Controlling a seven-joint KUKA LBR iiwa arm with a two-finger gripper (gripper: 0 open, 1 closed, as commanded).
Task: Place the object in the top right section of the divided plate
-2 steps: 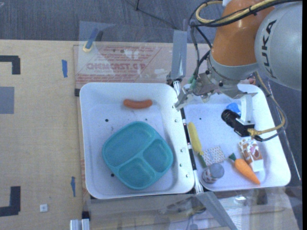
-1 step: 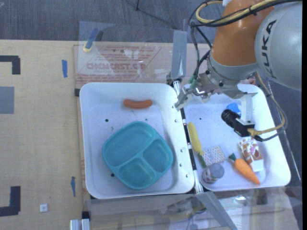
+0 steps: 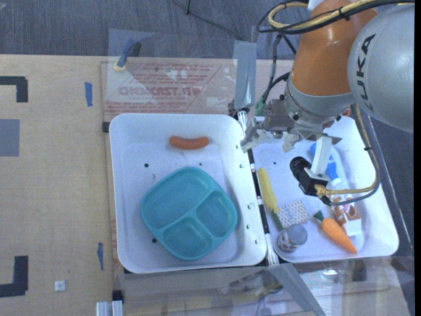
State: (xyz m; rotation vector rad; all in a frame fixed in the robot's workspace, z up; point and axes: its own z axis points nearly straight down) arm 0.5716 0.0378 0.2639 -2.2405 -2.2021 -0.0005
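well left of the gripper (image 3: 284,131) and lower, the teal divided plate (image 3: 148,210) lies in the left bin (image 3: 131,160), with a sausage (image 3: 189,142) beyond it, about level with the gripper. whether the gripper is wide or narrow i cannot tell; the corn cob (image 3: 266,188) just below it in the right bin (image 3: 385,242) seems the likeliest object, best taken across its middle. both white bins sit on a pale wooden bench (image 3: 52,176), with grey carpet behind.

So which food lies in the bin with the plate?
The sausage, near the plate in the left bin; corn and carrot are in the right bin.
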